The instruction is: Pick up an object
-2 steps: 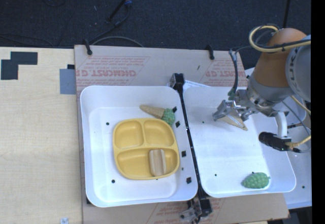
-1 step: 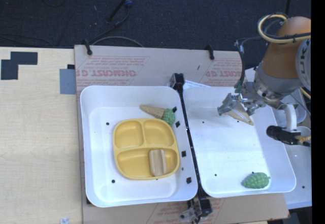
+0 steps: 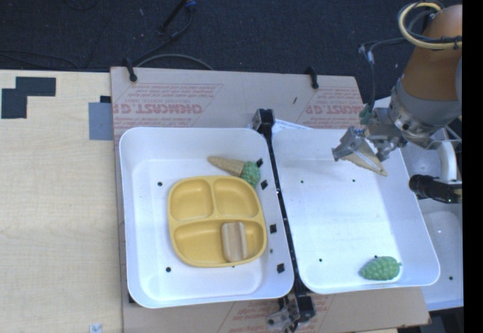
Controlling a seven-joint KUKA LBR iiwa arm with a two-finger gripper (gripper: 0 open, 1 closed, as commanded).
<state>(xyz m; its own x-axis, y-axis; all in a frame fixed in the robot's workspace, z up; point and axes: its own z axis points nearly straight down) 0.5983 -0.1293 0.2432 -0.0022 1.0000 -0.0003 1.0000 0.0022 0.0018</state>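
Bright even light, slightly soft focus

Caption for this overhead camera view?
Gripper holds a tan cone above the right bin; yellow tray sits in the left bin.

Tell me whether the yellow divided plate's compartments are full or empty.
Mostly empty. The yellow divided plate in the left bin holds one tan bun-like piece in its lower compartment; the others are bare.

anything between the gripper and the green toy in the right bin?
No. In the camera view, bare white floor of the right bin separates the gripper, near the bin's far right, from the green toy near its front edge.
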